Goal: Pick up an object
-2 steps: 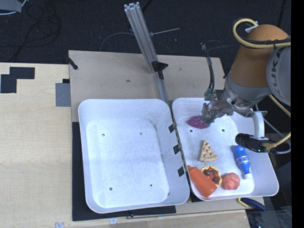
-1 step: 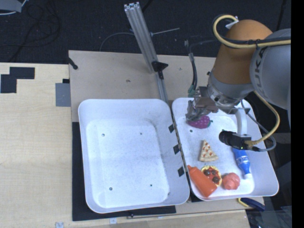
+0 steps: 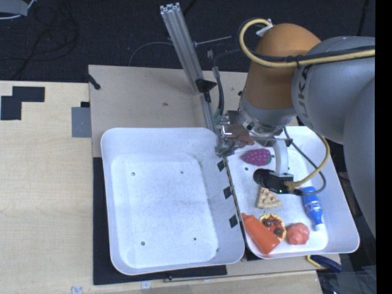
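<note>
The right bin (image 3: pixel 340 222) holds several toy foods: a purple bunch of grapes (image 3: pixel 256 157), a pizza slice (image 3: pixel 267 198), a blue bottle (image 3: pixel 312 207), an orange carrot (image 3: pixel 260 235), a small round red and yellow piece (image 3: pixel 274 223) and a pink-red ball (image 3: pixel 297 233). My gripper (image 3: pixel 229 138) hangs low over the top left corner of the right bin, close to the wall shared by the two bins. It is just left of the grapes. The wrist above hides most of it.
The left white bin (image 3: pixel 122 146) lies beside the right one, joined by black clips along the middle. A slanted aluminium rail (image 3: pixel 187 54) rises behind the gripper. The arm's grey body covers the right bin's far right corner.
</note>
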Robot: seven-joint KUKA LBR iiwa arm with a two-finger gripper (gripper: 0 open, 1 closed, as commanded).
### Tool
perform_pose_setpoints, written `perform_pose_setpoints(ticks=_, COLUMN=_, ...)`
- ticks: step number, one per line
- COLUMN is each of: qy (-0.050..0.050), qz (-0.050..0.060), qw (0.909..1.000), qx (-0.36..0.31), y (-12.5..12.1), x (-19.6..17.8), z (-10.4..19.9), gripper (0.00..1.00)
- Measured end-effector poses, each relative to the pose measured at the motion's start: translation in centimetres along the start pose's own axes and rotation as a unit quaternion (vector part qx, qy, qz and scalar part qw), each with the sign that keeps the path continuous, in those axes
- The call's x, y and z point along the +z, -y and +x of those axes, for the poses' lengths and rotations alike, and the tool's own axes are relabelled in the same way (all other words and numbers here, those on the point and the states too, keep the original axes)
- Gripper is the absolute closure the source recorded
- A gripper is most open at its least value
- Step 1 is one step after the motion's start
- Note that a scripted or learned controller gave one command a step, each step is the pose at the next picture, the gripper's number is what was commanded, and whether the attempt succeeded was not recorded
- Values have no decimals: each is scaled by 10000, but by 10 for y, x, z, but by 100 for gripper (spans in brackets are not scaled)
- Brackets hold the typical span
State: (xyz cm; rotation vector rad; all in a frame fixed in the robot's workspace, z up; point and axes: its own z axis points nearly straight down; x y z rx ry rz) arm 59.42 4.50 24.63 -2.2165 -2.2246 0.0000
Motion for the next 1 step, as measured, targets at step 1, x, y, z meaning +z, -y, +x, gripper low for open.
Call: perform_pose_setpoints(ticks=1, qy=1, qz=0, qw=10000, qx=3, y=-5, x=2, z=45, gripper=100)
